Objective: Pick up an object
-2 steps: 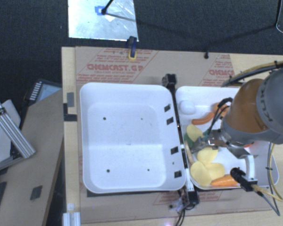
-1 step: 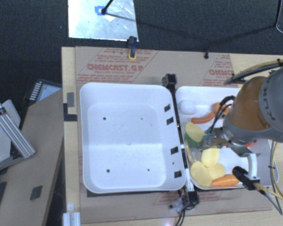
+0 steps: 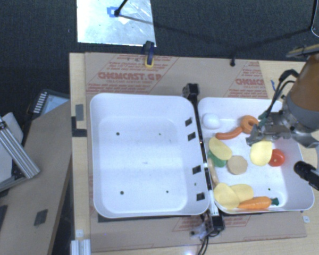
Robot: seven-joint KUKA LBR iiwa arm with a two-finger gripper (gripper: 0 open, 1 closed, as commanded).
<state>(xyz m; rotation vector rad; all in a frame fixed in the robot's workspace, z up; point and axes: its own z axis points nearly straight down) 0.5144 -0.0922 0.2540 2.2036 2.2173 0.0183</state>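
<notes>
The right bin (image 3: 300,193) holds several toy foods. A pale yellow lemon (image 3: 261,154) lies near its middle, and a red tomato (image 3: 277,158) touches the lemon's right side. My gripper (image 3: 261,135) hangs just above the lemon's upper edge, reaching in from the right below the orange wrist band. An orange curved sausage (image 3: 231,133) and an orange ring (image 3: 249,122) lie just left of the gripper. Nothing can be seen held in the gripper.
Also in the right bin: a white egg (image 3: 211,121), a yellow-green piece (image 3: 220,149), a beige disc (image 3: 237,165), two yellow pieces (image 3: 227,195) and a carrot (image 3: 255,202) along the front wall. The left bin (image 3: 143,102) adjoins it, with black clips (image 3: 198,170) on the divider.
</notes>
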